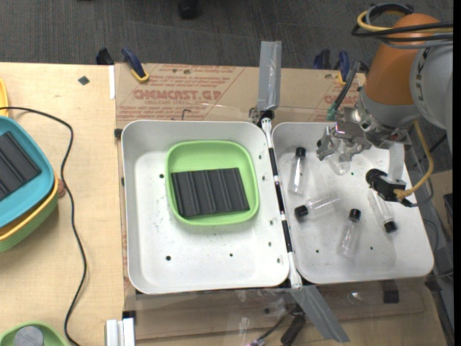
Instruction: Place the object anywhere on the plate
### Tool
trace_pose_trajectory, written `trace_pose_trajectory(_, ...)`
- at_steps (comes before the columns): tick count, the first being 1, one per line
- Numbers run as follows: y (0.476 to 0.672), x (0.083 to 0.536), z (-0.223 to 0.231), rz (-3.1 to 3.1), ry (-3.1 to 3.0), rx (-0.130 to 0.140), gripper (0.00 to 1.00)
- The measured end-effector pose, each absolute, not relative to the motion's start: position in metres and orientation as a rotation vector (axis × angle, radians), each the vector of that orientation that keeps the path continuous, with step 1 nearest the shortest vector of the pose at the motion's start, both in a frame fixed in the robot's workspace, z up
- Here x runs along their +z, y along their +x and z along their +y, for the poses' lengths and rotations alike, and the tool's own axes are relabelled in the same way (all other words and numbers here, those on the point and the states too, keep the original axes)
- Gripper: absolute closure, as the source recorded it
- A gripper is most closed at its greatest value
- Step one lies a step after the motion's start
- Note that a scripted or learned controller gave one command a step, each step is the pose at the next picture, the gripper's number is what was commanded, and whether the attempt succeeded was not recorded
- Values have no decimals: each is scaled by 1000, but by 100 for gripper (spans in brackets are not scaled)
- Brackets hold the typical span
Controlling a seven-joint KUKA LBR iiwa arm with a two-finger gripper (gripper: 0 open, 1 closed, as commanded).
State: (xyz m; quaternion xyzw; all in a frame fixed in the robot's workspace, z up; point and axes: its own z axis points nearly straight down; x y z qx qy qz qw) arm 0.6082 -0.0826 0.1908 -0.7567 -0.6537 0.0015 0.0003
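At the far left of the bench a stack of shallow dishes [25, 186], teal on top, carries a dark ribbed insert, and a black cable [72, 215] loops past it.

The left bin [140, 254] holds a green plate [212, 182], roughly centred and a little toward the far side. A dark grey ribbed pad [212, 192] lies flat on the plate.

A printed cardboard sheet [180, 92] lies behind the bins, with a grey metal strip [269, 78] standing at the seam between them.

The right bin [403, 262] holds several clear vials with black caps, scattered and apart from one another: one vial [297, 168] near the left wall, one vial [317, 207] lying crosswise below it, one vial [351, 231] toward the middle front, one vial [382, 211] to the right. All lie on the bin floor; none is on the plate.

The gripper [338, 153] sits low over the far part of the right bin, below the orange band [395, 49] of the arm. Fingers are hidden in glare and clutter; whether they are wide or closed cannot be told.
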Motion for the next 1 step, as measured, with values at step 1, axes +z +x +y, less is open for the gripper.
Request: trace_pose_trajectory(1,608,191,-83,-2053,-2377,5,0)
